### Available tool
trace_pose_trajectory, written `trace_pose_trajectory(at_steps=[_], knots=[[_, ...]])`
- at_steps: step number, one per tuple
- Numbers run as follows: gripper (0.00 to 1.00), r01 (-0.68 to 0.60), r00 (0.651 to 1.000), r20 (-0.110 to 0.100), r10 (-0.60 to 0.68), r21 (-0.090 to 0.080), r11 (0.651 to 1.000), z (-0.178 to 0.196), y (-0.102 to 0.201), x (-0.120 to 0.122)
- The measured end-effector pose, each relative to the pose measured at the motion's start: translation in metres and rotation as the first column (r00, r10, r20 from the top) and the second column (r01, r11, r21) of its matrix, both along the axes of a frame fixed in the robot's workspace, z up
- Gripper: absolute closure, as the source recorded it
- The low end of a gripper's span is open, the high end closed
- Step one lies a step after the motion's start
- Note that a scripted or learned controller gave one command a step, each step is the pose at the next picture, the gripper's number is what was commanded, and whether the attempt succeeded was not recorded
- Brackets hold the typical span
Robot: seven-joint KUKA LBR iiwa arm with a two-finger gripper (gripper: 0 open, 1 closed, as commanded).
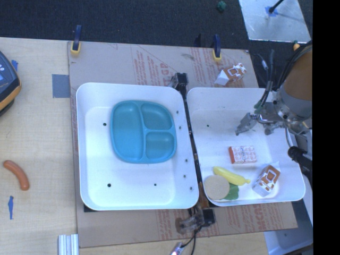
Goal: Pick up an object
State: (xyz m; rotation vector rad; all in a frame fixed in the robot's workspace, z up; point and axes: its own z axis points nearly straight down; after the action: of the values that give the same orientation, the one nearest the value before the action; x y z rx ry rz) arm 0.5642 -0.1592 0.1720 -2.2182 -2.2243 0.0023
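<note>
A cardboard-covered bench holds two white bins; above the right bin (pixel 202 97) the claw (pixel 245 125) hangs, fingers spread, gripping nothing, with a packet (pixel 243 154) just below it and a banana (pixel 231 175) further below

Light wood surface (pixel 37 137) w/ a brown cardboard sheet (pixel 154 62) on top, held at the far edge by two blue clamps (pixel 76 40). Grey tape patch (pixel 60 85) left of the cardboard. Beyond the surface, dark carpet floor (pixel 133 9); pale sheet (pixel 271 12) on it at top right. Even overhead light, soft shadows.
</note>
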Motion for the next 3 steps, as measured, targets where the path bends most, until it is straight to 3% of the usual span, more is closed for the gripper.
trace_pose_trajectory(at_steps=[1,2,3], knots=[[0.0,-0.001,1.0,0.004,0.001,-0.002,1.0,-0.077,0.029,-0.027],[1.0,-0.003,1.0,0.007,0.003,-0.004,1.0,-0.066,0.028,-0.026],[0.0,-0.003,1.0,0.007,0.003,-0.004,1.0,-0.066,0.028,-0.026]])
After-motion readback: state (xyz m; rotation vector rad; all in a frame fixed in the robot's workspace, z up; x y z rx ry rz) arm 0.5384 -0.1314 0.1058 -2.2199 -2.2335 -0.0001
